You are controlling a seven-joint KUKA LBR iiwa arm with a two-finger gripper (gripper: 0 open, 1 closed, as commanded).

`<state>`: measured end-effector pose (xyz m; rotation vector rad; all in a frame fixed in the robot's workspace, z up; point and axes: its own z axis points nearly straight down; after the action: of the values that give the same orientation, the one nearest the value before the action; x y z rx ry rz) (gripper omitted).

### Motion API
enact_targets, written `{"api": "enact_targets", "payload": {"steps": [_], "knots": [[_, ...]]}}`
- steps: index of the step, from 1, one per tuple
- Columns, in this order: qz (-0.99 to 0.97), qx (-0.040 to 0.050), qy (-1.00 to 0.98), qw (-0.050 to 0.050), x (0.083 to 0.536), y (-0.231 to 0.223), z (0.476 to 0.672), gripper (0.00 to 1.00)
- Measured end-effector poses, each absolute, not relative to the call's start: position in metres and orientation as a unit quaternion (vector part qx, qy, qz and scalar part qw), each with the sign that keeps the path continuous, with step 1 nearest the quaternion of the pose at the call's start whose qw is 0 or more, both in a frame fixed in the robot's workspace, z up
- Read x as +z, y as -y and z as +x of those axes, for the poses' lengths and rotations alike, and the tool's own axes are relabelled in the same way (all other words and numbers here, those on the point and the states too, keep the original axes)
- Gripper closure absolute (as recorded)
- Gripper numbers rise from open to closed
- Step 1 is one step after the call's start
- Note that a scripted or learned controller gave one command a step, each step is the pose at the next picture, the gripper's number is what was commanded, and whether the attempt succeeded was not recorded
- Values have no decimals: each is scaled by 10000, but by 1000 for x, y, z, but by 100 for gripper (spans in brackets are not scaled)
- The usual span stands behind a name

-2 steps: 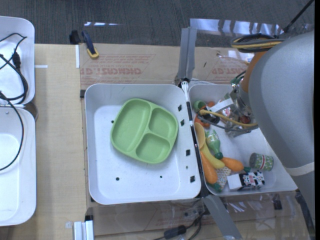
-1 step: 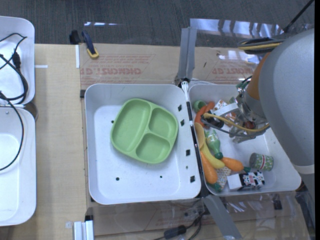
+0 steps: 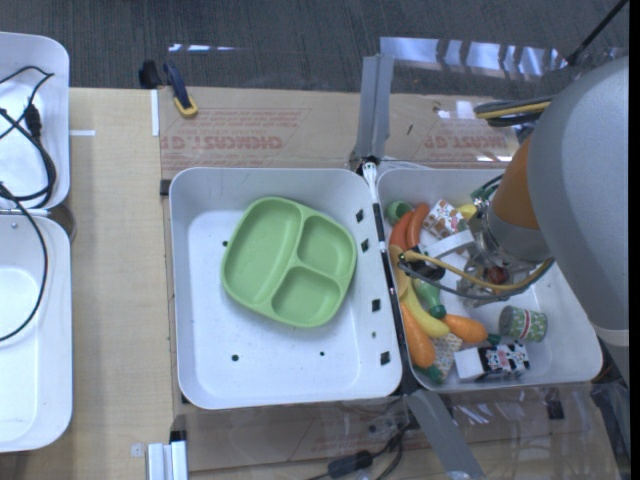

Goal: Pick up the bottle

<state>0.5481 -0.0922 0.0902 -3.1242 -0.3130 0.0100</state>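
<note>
End effector sits low among clutter in the right bin; its opening cannot be judged.

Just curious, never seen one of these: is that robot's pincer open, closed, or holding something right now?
Pincer: cannot be told; it is down among the toys in the right bin.

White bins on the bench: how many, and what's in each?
2. The left bin holds a green divided plate. The right bin holds a clutter of toy food, with the arm reaching down into it and possibly hiding items.
</note>
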Motion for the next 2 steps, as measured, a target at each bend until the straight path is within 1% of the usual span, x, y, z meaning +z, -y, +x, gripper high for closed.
{"api": "enact_targets", "payload": {"steps": [1, 2], "knots": [[-9949, 54, 1009, 13, 98, 93, 547, 100], [-9949, 16, 1008, -7, 289, 74, 627, 100]]}}
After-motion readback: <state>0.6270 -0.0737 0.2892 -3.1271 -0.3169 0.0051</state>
